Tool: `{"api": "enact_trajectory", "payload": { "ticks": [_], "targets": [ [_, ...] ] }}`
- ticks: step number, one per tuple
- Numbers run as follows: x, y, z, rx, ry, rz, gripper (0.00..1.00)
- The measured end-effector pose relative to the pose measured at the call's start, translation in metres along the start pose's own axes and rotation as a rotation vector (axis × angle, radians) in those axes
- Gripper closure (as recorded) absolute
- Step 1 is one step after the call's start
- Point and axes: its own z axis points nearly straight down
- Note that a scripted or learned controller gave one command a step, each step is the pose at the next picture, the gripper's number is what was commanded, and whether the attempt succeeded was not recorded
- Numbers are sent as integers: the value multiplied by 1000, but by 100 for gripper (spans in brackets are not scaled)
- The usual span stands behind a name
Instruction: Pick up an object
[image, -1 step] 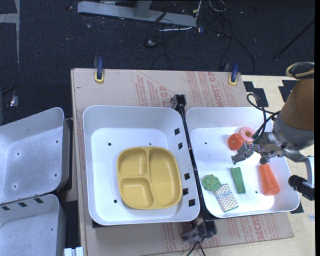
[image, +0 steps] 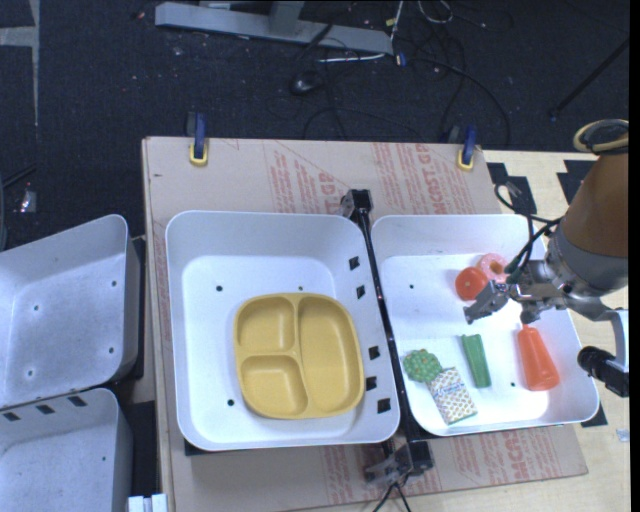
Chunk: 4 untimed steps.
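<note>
The right bin (image: 430, 245) holds a red-orange round piece (image: 470, 284) with a pink piece (image: 492, 265) touching it, a green block (image: 476, 360), an orange carrot-shaped piece (image: 537, 358), a green bumpy piece (image: 421, 365) and a patterned small box (image: 453, 395). My gripper (image: 505, 307) hangs over the bin's middle right, just below the red-orange piece and above the green block. It is open, one dark finger (image: 482, 306) to the left and the other (image: 529, 311) to the right, with nothing between them.
A yellow divided plate (image: 298, 354) lies in the left bin (image: 200, 250). The grey arm with its orange band (image: 605, 215) comes in from the right over the right bin's edge. Two white lids (image: 60, 300) lie left of the bench.
</note>
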Motion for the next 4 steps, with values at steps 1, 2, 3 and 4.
{"api": "enact_trajectory", "payload": {
  "ticks": [1, 2, 3, 4],
  "targets": [
    [0, -7, 46, 4, 1, 3, 0],
    [-5, -6, 108, 5, 1, 3, 0],
    [-4, -6, 121, 2, 1, 2, 0],
    [-4, -5, 110, 0, 0, 3, 100]
  ]
}}
